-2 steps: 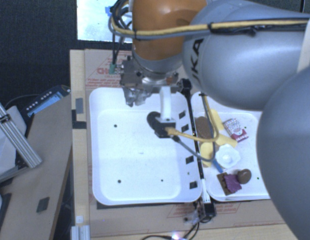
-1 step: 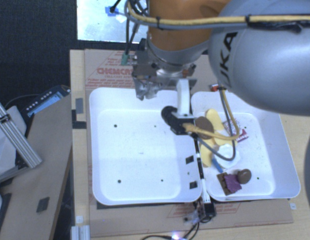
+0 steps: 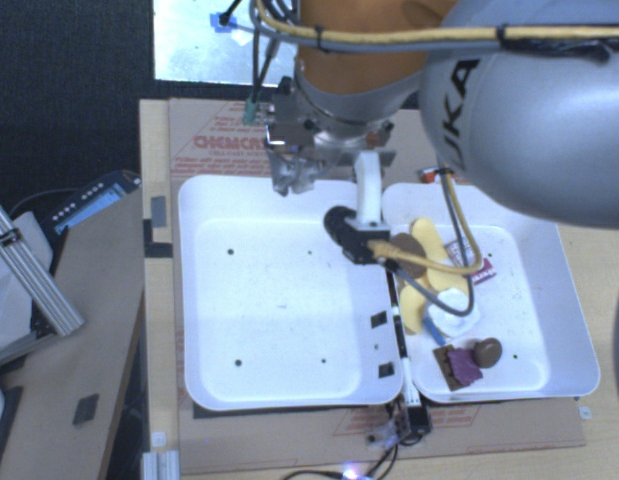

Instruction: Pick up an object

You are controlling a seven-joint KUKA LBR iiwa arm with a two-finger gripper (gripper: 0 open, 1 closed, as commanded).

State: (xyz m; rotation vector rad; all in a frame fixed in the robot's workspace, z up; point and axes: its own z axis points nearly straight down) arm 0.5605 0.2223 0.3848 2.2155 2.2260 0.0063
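Observation:
My gripper (image 3: 290, 175) hangs over the far rim of the left bin (image 3: 204, 298), under the orange wrist band. Nothing shows in it. The objects lie in the right bin (image 3: 549, 298): a long yellow piece (image 3: 429, 241) near the divider, with a brown thing (image 3: 409, 255) beside it. Below them are a second yellow piece (image 3: 413, 310) and a white object (image 3: 455, 304). At the front lie a brown ball (image 3: 487, 350) and a maroon block (image 3: 459, 367). The gripper stands to the left of all of them and farther back.
The big grey arm link (image 3: 529, 78) covers the far right corner of the right bin. A small printed card (image 3: 481, 270) lies in the right bin. Cardboard (image 3: 219, 143) lies under both bins. A metal rail (image 3: 29, 268) and a dark device (image 3: 94, 198) sit off to the left.

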